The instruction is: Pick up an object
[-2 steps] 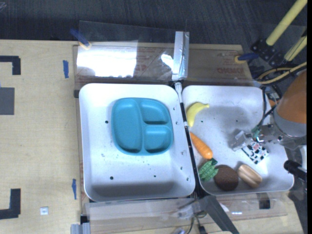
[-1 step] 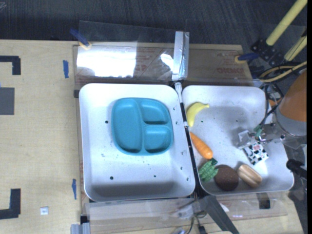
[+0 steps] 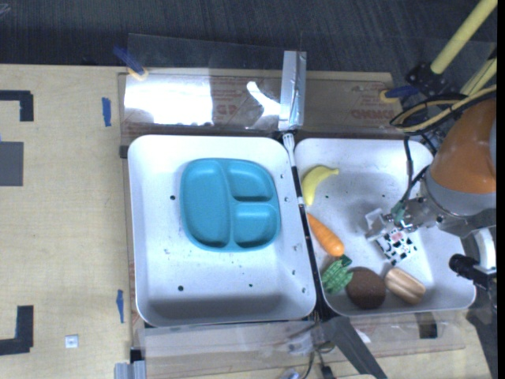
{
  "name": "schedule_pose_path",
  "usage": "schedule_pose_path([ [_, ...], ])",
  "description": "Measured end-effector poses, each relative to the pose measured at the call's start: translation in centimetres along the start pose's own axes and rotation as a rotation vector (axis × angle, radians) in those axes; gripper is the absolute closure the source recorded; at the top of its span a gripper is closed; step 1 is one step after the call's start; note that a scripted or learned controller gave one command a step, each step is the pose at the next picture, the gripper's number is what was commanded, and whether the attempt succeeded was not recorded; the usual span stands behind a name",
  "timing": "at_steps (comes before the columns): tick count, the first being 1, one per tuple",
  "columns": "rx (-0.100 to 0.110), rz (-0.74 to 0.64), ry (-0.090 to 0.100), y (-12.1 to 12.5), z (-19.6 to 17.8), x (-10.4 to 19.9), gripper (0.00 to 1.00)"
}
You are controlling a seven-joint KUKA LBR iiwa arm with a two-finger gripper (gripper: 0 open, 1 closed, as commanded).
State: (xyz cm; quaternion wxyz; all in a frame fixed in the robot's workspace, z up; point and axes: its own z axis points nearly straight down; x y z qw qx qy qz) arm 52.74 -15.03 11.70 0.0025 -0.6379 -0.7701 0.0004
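Note:
The right bin (image 3: 359,172) holds several toy foods. A yellow banana (image 3: 316,181) lies at its far left corner, and an orange carrot (image 3: 326,236) lies below it along the left wall. A green leafy piece (image 3: 336,275), a brown round fruit (image 3: 366,287) and a tan bread roll (image 3: 405,285) sit in a row at the near edge. My gripper (image 3: 385,229) hangs low over the middle-right of this bin, above the roll and to the right of the carrot. I see nothing held in it.
The left bin (image 3: 150,235) carries a blue divided plate (image 3: 230,204). The arm's orange band (image 3: 472,160) and grey wrist cover the right bin's right side. Cables and a yellow pole (image 3: 465,30) lie at the far right.

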Motion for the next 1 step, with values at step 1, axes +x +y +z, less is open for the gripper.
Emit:
schedule_pose_path([
  [1,-0.004,0.160,-0.002,3.18,-9.59,5.72,1.00],
])
